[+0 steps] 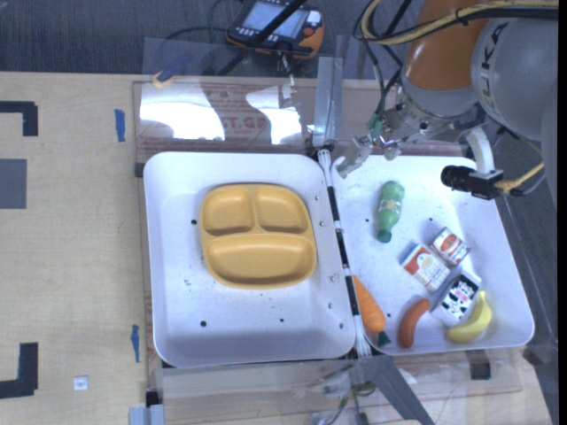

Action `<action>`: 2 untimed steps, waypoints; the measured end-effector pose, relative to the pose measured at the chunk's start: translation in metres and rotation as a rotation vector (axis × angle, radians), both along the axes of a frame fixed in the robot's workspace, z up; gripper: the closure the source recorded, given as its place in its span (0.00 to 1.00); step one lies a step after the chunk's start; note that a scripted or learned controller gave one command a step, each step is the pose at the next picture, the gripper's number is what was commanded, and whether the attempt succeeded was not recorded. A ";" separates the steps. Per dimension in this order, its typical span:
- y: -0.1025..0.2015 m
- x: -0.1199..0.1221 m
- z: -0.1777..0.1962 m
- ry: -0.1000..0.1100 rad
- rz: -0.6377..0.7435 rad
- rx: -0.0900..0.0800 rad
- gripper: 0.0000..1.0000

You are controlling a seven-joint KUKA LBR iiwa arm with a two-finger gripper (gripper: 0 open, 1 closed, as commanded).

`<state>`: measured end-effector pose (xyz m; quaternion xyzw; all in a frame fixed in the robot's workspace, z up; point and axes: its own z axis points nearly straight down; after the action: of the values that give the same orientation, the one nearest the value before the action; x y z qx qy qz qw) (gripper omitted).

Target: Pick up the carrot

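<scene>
— Well apart from the gripper (365, 146), toward the near edge of the right bin (509, 237), what lies there?
— The carrot (369, 305), tight against that bin's left wall, green tip nearest the camera.
— Around it?
— A red sausage (411, 321) just beside it, then a banana (472, 319) and two small cartons (434, 257). A green bottle (388, 209) lies nearer the gripper.
— Is the gripper open or closed?
— I cannot tell; it hangs over the bin's far left corner. A yellow tray (258, 235) sits in the left bin (173, 264).

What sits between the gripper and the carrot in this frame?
In the camera view, the green bottle lies roughly between the gripper and the carrot; past it is bare bin floor.
</scene>
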<state>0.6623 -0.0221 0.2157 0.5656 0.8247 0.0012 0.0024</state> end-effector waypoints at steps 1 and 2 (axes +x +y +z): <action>-0.016 -0.081 -0.031 0.007 -0.157 0.002 0.00; 0.035 -0.137 -0.031 0.008 -0.046 0.001 0.00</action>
<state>0.5255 0.0134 0.1842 0.5846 0.8113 -0.0005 -0.0012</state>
